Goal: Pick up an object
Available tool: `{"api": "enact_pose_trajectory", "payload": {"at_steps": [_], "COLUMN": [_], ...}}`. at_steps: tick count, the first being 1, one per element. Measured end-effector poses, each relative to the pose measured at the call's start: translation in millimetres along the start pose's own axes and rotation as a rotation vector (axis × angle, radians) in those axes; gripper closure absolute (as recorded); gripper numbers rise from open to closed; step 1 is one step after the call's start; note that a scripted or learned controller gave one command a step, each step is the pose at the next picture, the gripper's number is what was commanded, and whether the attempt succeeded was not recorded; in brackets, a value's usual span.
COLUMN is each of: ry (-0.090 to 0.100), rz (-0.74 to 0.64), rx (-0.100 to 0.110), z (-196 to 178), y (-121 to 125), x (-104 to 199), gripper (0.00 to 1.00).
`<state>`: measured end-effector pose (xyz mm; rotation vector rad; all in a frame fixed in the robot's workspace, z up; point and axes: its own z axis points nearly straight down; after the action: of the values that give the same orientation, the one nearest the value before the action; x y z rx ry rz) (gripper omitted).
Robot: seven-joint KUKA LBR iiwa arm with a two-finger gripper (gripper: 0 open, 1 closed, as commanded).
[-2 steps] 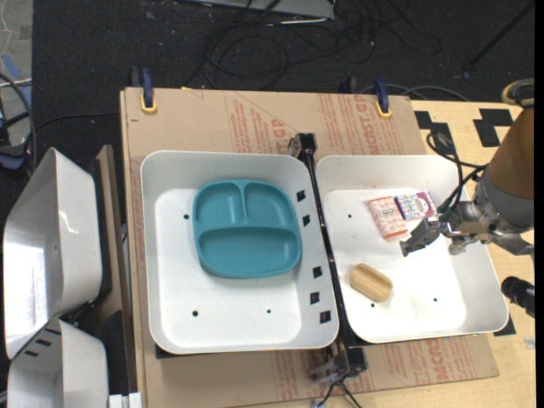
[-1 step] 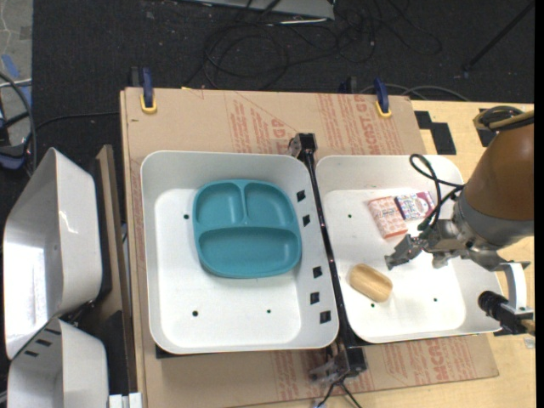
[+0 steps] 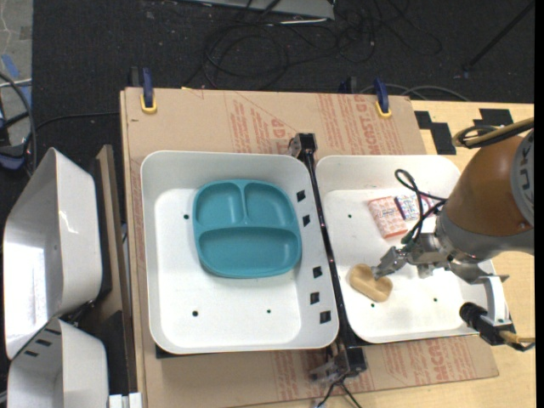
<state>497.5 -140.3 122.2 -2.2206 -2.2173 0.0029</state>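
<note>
The pincer (image 3: 393, 263), fingers spread open, sits low in the right white bin (image 3: 357, 185), just beside the tan, lumpy bread-like piece (image 3: 371, 284) near its front. Closing off-centre could nudge it aside, missing the grasp.

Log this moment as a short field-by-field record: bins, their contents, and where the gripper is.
left bin: holds a teal divided plate, lying flat near the middle
right bin: holds a tan object and a small pink-and-white packet
tan object: near the front of the bin, toward its left side
packet: toward the back of the bin, apart from the tan object
gripper: low over the right bin, just above and right of the tan object
hold: nothing seen between the fingers
</note>
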Motion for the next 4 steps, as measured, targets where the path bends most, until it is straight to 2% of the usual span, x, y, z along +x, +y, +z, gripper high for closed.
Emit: {"api": "enact_pose_trajectory", "payload": {"at_steps": [1,2,4], "ry": [0.0,0.005,-0.003], "rz": [0.002,0.001,-0.005], "rx": [-0.004,-0.01,-0.008], "z": [28.8,14.8,-79.7], "y": [1.0,3.8,5.0], "x": [-0.2,2.2,-0.2], "gripper": [0.0,1.0,1.0]}}
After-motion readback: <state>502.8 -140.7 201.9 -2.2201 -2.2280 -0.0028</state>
